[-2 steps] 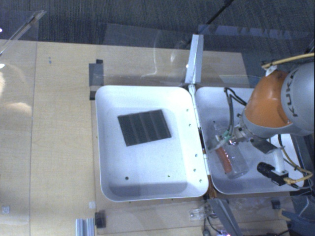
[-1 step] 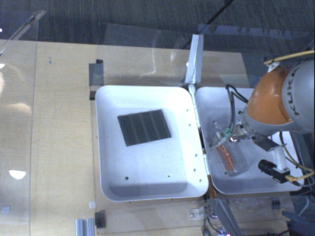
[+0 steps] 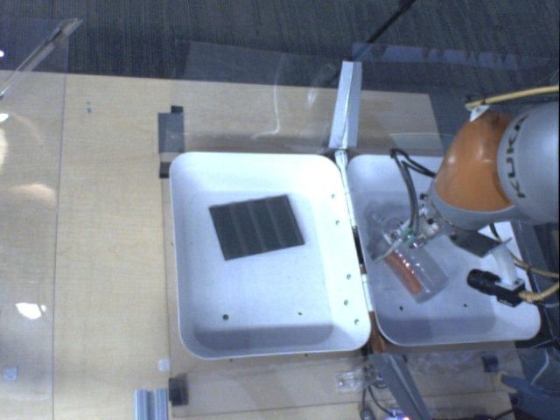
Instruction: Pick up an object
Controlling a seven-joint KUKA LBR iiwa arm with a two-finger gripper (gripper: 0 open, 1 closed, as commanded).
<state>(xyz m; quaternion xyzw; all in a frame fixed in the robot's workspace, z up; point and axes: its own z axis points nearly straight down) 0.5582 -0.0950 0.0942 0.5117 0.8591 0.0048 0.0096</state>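
camera view, hand (image 3: 404,250) low in right bin (image 3: 455,326), over clear reddish object (image 3: 411,269), grip state unclear

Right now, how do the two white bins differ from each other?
The left bin holds a dark ribbed rectangular pad lying flat; the right bin holds a clear reddish object. The arm hangs over the right bin, while the left bin lies in full sight. Both are shallow, white and round-cornered.

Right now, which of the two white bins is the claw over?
The right bin, the one the arm reaches into; the claw sits above a clear item there. The left bin holds a dark ribbed pad.
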